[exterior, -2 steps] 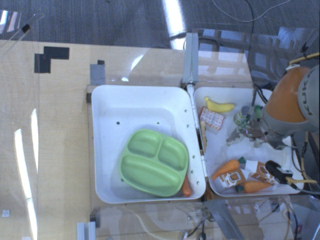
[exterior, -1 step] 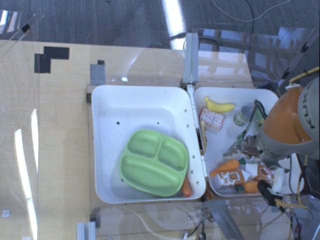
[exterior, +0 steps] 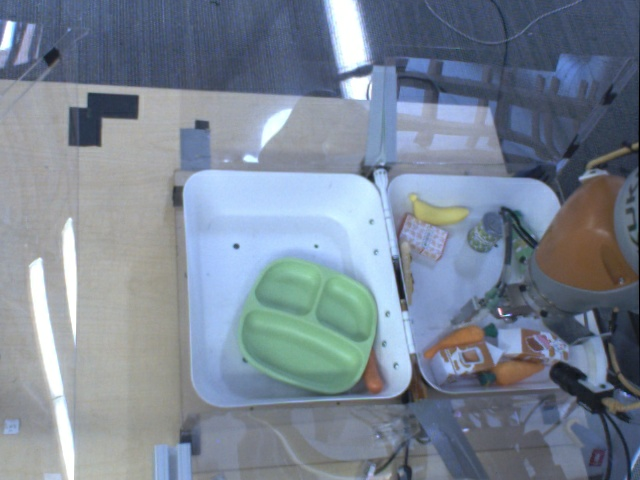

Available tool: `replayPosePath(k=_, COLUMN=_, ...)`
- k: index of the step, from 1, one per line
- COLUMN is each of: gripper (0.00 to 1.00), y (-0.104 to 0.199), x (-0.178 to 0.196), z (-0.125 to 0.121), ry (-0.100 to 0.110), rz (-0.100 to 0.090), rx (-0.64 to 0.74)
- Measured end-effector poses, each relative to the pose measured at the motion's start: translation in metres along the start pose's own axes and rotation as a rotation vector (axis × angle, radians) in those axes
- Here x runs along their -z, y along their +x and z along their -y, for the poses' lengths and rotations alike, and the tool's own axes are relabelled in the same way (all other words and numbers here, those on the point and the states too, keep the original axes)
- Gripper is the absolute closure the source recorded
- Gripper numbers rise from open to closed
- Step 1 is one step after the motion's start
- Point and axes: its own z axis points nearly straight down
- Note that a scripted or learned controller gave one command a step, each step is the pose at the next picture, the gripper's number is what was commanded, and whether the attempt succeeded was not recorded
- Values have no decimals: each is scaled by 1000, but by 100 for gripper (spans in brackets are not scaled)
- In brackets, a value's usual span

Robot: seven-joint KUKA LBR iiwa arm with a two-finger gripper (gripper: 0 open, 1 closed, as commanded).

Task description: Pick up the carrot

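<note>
The arm [exterior: 590,243] reaches over the right bin [exterior: 545,203], with the hand [exterior: 497,306] low inside it; how far the hand is open cannot be told. A carrot [exterior: 455,340] lies just below the hand at the bin's near side, touching a white packet [exterior: 468,360]. A second orange piece [exterior: 518,372] lies beside it. A banana [exterior: 438,211] rests near the far wall. The left bin [exterior: 215,268] holds a green divided plate [exterior: 310,325].
</note>
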Motion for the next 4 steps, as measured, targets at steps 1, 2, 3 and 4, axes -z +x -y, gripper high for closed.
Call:
replayPosePath(k=1, gripper=0, y=48, x=0, z=-6, ry=1, rz=0, rx=15)
replayPosePath(k=2, gripper=100, y=48, x=12, z=-9, ry=-7, rz=1, rx=15)
replayPosePath(k=3, gripper=100, y=65, x=96, z=-7, ry=12, rz=-1, rx=-243)
replayPosePath(k=4, gripper=0, y=65, x=96, z=-7, ry=12, rz=-1, rx=-243)
